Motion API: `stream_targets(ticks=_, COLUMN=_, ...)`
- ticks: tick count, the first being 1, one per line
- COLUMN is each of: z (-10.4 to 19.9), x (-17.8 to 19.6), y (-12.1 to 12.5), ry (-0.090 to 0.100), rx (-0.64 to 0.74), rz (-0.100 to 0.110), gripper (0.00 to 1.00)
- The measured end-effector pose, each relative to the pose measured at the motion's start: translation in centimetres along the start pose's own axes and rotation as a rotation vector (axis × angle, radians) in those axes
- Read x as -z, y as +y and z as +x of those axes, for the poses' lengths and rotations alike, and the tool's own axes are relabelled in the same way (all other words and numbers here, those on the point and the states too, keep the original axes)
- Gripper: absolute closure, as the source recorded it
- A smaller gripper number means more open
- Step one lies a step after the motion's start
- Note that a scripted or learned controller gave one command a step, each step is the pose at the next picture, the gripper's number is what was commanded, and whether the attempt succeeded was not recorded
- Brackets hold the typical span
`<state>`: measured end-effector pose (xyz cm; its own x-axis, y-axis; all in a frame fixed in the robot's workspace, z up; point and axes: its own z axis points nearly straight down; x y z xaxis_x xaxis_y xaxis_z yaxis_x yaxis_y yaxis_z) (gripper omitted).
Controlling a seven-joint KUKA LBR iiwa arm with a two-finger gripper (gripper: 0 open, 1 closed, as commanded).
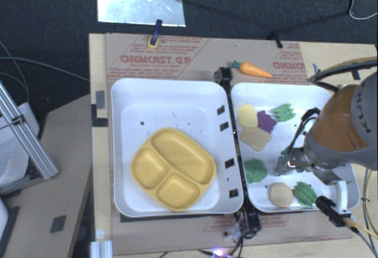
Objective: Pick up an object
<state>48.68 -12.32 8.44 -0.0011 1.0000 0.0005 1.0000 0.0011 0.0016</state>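
Observation:
Several toy foods lie in the right bin (322, 92): a yellow piece (247, 116), purple grapes (266, 122), a green leafy piece (283, 112), a tan slice (255, 139), a green leaf (255, 170), a beige round piece (281, 195) and a dark green piece (305, 193). My gripper (287, 163) hangs low over the middle of this bin, between the green leaf and the dark green piece, just above the beige round piece. Nothing visible is held in it.
The left bin (171, 94) holds a yellow three-compartment plate (172, 167). A toy carrot (253, 69) lies on the cardboard behind the right bin. The arm's orange band (338, 124) covers the bin's right side. A divider with black clips (231, 144) separates the bins.

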Motion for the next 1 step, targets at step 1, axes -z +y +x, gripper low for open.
stream_targets(ticks=1, z=1.70, x=-0.02, y=0.01, ry=0.000, rx=0.003, rz=0.001, gripper=1.00)
